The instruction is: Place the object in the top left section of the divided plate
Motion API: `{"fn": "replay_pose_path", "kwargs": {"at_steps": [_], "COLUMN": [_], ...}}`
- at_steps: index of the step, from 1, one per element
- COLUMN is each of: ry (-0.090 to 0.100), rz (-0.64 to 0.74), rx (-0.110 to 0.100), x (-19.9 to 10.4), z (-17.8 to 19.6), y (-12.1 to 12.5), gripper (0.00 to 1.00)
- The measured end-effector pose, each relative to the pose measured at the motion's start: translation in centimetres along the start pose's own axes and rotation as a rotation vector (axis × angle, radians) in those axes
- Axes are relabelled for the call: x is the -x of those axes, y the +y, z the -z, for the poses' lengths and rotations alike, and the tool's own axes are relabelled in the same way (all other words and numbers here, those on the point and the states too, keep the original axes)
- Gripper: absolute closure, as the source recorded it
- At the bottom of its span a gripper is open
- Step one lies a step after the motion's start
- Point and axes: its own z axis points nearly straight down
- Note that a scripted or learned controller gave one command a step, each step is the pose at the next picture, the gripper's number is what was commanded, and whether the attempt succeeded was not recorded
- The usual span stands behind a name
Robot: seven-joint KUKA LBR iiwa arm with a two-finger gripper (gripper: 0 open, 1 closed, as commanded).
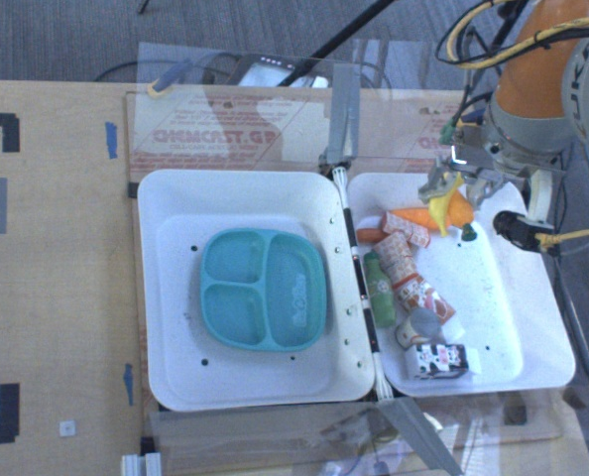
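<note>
The gripper (451, 198) is hanging over the right bin (532, 350), pinching a yellow and orange toy (449, 209), so it is lifting and next needs carrying left to the teal divided plate (264, 290), top left part.

A teal plastic divided plate (264, 291) with three sections lies flat in the middle of the left white bin (166, 206), all sections bare. A small yellow-and-orange object (449, 208) hangs at the hand (457, 188), above the far end of the right white bin (542, 335).
</note>
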Motion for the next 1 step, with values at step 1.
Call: {"fn": "replay_pose_path", "kwargs": {"at_steps": [1], "ry": [0.001], "rz": [0.016], "rx": [0.003], "x": [-11.25], "z": [0.66], "y": [-1.90], "gripper": [1.00]}}
